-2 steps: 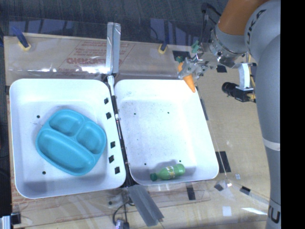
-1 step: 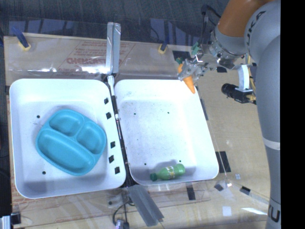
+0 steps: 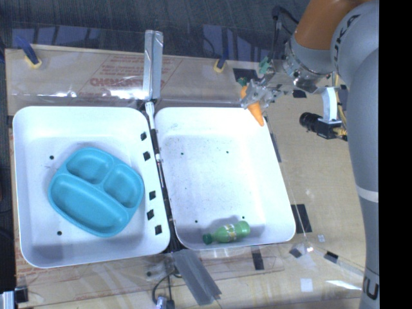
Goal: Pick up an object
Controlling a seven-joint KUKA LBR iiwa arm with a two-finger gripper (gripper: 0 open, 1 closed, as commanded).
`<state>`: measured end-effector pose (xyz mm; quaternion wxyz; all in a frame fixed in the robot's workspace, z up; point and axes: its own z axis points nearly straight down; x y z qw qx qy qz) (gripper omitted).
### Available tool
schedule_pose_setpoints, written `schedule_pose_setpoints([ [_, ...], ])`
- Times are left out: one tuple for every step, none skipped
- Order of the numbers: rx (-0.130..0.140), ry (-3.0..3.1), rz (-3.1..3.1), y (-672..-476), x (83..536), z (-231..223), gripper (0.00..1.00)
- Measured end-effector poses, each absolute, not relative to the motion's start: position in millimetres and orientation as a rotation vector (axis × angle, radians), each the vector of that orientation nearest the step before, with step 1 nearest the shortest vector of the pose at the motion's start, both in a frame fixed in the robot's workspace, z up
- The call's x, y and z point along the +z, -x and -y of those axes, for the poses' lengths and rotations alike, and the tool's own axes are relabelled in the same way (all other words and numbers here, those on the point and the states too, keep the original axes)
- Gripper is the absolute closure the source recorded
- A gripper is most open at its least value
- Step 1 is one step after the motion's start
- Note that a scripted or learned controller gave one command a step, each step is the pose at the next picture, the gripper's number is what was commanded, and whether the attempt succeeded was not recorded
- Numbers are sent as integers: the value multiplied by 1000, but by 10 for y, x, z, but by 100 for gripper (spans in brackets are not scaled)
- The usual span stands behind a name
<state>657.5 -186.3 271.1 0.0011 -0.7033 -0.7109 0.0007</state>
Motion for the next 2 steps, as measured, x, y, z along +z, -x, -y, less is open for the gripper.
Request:
schedule_pose_setpoints([
  [3, 2207, 2231, -6574, 2711, 1854, 100],
  [3, 2208, 2231, -6574, 2718, 1846, 100],
])
